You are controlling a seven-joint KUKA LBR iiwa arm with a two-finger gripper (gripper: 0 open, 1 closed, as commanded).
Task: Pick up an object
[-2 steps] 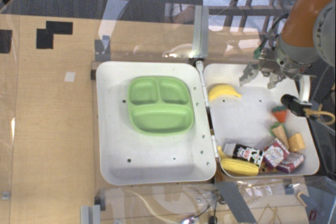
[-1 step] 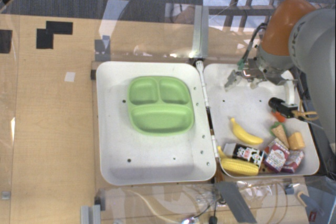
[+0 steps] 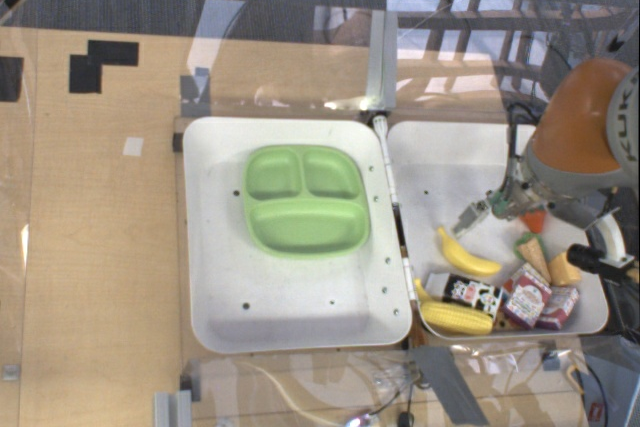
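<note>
My gripper [image 3: 500,207] hangs low over the middle of the right bin [image 3: 440,150], under the orange band of the arm [image 3: 585,125]. A yellow banana [image 3: 466,256] lies just below and left of it, apart from it. A small red-orange piece [image 3: 537,221] shows right beside the gripper, half hidden by the wrist. Along the bin's front lie an ear of corn [image 3: 455,318], a black and white carton [image 3: 472,293] and a red box [image 3: 527,296]. I see nothing clearly held.
A green divided plate [image 3: 305,200] lies in the left bin [image 3: 215,245]. A tan cone-shaped toy [image 3: 535,256] and an orange toy [image 3: 565,268] crowd the right bin's front right corner. A metal divider [image 3: 388,185] separates the bins.
</note>
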